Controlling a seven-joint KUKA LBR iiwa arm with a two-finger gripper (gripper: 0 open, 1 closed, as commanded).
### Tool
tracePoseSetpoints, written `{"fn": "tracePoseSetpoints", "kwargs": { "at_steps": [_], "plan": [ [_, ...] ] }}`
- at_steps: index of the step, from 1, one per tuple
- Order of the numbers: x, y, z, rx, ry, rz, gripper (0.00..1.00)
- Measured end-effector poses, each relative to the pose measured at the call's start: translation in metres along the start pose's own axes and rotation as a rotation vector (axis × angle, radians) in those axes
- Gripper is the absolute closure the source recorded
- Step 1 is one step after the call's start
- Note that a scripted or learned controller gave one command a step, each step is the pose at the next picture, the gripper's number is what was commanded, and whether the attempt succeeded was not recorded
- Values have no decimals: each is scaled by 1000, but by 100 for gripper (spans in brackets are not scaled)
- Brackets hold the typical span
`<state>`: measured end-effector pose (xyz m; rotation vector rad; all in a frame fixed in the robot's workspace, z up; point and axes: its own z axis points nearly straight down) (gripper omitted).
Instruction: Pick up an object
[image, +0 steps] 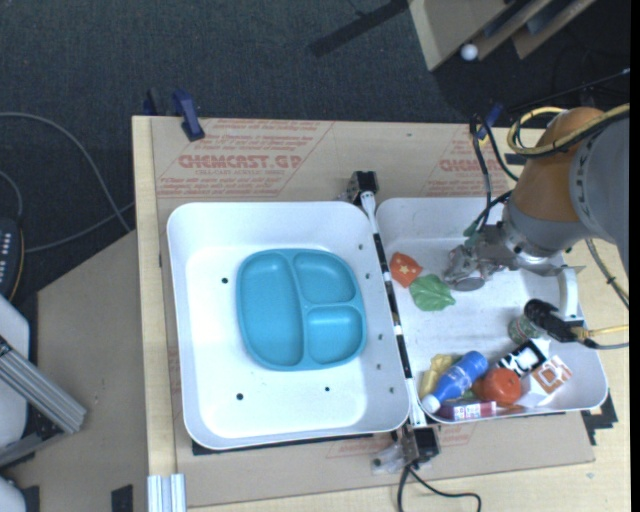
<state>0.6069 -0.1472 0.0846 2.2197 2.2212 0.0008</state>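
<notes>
Green leafy piece (432, 292) is the likeliest pick from where I sit: it lies on the floor of the right bin (420, 215), up near the far end, just beside an orange-red piece (404, 267) that sits close to the divider. My tool (462, 268) hangs low over that same end, just to the right of the green piece and very near it; I can't make out whether it touches. I cannot tell how the tool is set at this angle, the metal around it blurs together, so I'm not calling it either way, and I see nothing gripped.

My read on handling: the green thing looks like a toy food item, light, probably soft plastic or rubber, with a lumpy, flattish outline. It should give a little under a squeeze and won't be fragile, but a low, flat shape can skate on the smooth white floor. I'd come straight down and pinch across its narrow middle, keeping clear of the orange-red neighbour.

Down at the near end of the right bin there's a crowded heap: a blue bottle (459, 376), a red round piece (500, 386), a black-and-white item (524, 357). Too tangled for a clean take, I'd judge. The left bin (200, 300) carries a blue divided tray (300, 308), well apart from all this.
</notes>
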Motion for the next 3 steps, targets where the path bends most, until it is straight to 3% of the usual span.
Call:
{"fn": "tracePoseSetpoints", "kwargs": {
  "at_steps": [1,2,3],
  "plan": [
    [-14,4,-54,0,-1,0,100],
    [21,53,1,16,1,2,100],
    [78,26,-101,-1,0,-1,100]
  ]
}}
